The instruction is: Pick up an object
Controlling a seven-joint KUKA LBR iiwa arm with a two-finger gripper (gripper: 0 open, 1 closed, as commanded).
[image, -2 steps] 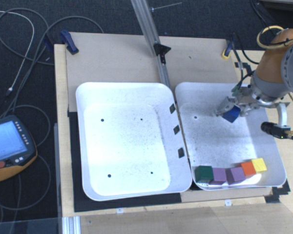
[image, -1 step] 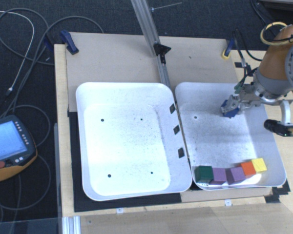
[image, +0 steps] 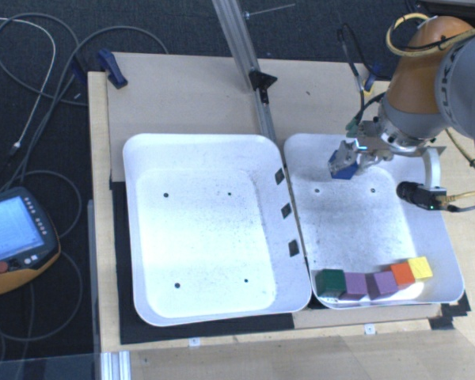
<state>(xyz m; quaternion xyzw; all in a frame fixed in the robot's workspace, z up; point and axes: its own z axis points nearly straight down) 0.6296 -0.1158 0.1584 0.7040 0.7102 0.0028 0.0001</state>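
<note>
My gripper [image: 344,163] hangs over the back part of the right bin [image: 364,212], reaching in from the right. A small blue block [image: 343,171] sits between its fingers, and the gripper is shut on it. Whether the block touches the bin floor I cannot tell. Along the right bin's front edge lies a row of blocks: a green one [image: 330,281], two purple ones [image: 355,283] [image: 383,283], an orange one [image: 403,275] and a yellow one [image: 420,269].
The left bin [image: 198,228] stands beside the right one. A slanted metal pole [image: 239,46] rises behind the bins. A blue clamp [image: 111,68] grips the bench's back left corner. A teach pendant [image: 12,236] and cables lie on the floor at left.
</note>
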